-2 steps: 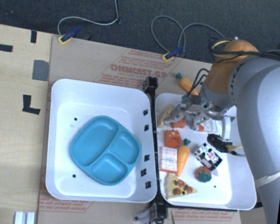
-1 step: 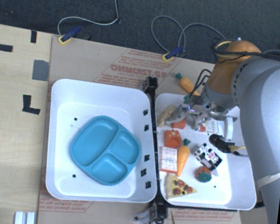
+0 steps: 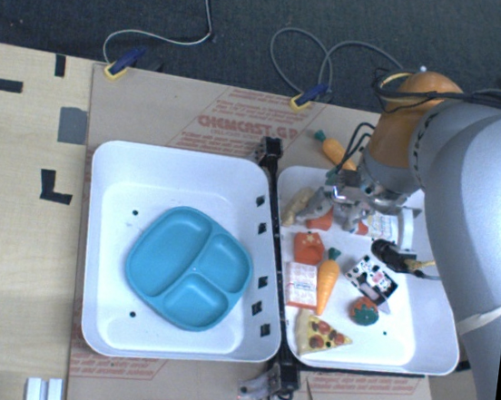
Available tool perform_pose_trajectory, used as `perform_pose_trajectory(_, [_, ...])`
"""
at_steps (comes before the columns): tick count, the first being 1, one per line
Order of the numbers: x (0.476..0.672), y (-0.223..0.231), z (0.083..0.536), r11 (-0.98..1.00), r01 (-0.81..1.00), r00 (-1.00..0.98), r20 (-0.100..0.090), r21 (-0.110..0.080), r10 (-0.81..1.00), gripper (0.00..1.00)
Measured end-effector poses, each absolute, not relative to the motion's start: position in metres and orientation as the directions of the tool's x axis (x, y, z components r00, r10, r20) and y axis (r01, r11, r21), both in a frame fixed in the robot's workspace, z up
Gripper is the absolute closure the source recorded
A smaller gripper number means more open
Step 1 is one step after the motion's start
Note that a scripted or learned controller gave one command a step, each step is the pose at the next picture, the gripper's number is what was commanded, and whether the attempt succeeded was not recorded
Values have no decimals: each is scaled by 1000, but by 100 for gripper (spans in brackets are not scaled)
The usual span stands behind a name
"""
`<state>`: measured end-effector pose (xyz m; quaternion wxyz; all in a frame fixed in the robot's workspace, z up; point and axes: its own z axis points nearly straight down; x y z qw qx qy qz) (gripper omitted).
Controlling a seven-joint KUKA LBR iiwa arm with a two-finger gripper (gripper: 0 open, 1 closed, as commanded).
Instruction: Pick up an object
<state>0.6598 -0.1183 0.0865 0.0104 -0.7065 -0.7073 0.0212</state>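
Gripper (image 3: 348,207): stood low over the far end of the right bin (image 3: 422,354), under the orange band; how it was set could not be told, and nothing could be seen held.
Nearest items: a small red-orange piece (image 3: 320,220) lay directly beneath the tool, with a pale piece (image 3: 297,206) just beside it toward the divider.
Mid bin: a red pepper-like toy (image 3: 309,245), a carrot (image 3: 326,282) and a flat packet (image 3: 302,284) lay close together, some touching.
Near end: a pizza slice (image 3: 321,335), a small round green-and-red item (image 3: 365,312) and a black-and-white spotted block (image 3: 373,277).
Left bin (image 3: 101,221): held a blue divided plate (image 3: 188,267), well apart from the tool.
Outside the bins: an orange toy (image 3: 334,149) lay on the bench beyond the right bin's far rim.
Risk, crowding: in my judgement a closing grasp could nudge the neighbouring pieces instead of seating on one.
Risk, small target: the red-orange piece looked low and flat, so the grip might slip off it.
Risk, wall: working near the far rim could bring the tool against it.
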Motion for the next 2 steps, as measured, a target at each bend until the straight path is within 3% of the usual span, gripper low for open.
perform_pose_trajectory(1, [660, -121, 86, 3, 999, -4, -9, -46, 1000, 0])
perform_pose_trajectory(2, [650, -118, 87, -3, 1000, 3, -14, -14, 1000, 0])
